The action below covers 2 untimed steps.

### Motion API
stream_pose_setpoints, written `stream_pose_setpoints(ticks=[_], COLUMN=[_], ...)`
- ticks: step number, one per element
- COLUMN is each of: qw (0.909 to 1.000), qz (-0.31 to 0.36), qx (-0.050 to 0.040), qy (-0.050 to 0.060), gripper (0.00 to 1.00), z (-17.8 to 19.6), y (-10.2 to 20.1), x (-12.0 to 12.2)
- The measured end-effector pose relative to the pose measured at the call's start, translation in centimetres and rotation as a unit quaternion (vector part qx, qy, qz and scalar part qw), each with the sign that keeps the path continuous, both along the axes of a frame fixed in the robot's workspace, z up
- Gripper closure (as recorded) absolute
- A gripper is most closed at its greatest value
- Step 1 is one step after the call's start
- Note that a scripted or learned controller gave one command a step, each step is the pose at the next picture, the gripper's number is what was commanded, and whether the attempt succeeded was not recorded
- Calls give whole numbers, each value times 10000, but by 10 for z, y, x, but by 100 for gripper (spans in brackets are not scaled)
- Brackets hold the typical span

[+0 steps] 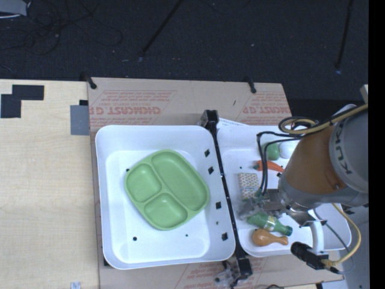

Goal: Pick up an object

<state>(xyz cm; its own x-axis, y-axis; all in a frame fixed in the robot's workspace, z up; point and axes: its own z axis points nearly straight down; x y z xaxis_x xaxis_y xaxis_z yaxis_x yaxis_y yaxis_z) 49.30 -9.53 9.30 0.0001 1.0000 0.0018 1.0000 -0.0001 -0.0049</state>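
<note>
Nearest us, a tan drumstick-shaped toy [269, 239] lay beside a green bottle [269, 223] in the right bin [344, 233]. We couldn't tell the pincer's [260, 202] state. A glossy green three-compartment plate [166, 189] sat in the left bin [108, 191].

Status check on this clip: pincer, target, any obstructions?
Arm low over right bin, pincer hidden beneath the wrist. Green bottle and orange piece lying loose there. Green divided plate in left bin.

Grey arm [352, 155], orange band, black cables.
</note>
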Motion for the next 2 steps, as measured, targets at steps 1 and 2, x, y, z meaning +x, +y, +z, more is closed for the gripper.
stream_pose_setpoints(ticks=[1,2], qw=[10000,10000], qz=[-36,0], qx=[3,-4], qy=[15,-5], gripper=[100,100], z=[10,53], y=[-2,4], x=[-1,4])
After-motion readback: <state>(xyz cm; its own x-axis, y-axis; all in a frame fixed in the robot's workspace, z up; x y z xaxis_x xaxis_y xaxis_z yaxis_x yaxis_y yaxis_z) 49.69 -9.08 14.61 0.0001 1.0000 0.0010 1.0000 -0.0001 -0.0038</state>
